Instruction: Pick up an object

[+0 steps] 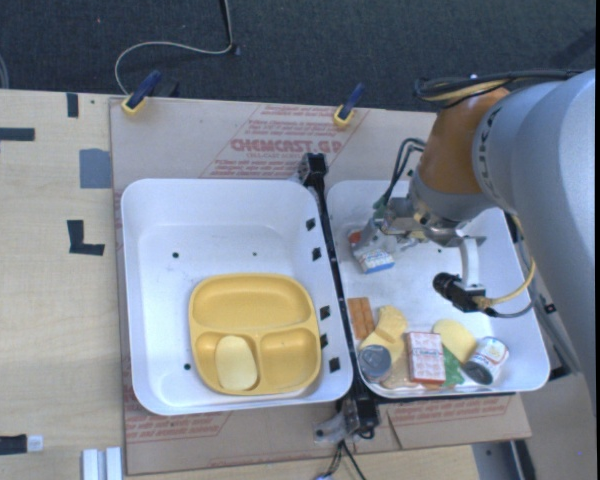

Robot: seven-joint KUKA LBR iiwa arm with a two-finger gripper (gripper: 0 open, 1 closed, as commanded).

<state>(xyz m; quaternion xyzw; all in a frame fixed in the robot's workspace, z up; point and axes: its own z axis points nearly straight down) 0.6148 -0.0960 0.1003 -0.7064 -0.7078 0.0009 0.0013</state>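
Resting in the right bin's (520,258) upper left part, a small blue-and-white carton (373,259) sits under the claw (380,230). Claw state: cannot tell. More packets and a can (487,359) lie along the near edge.

Right bin's (520,268) middle open; clutter (420,353) along front.

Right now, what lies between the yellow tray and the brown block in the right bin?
In the camera view, the bins' adjoining white rims separate the yellow tray from the brown block.
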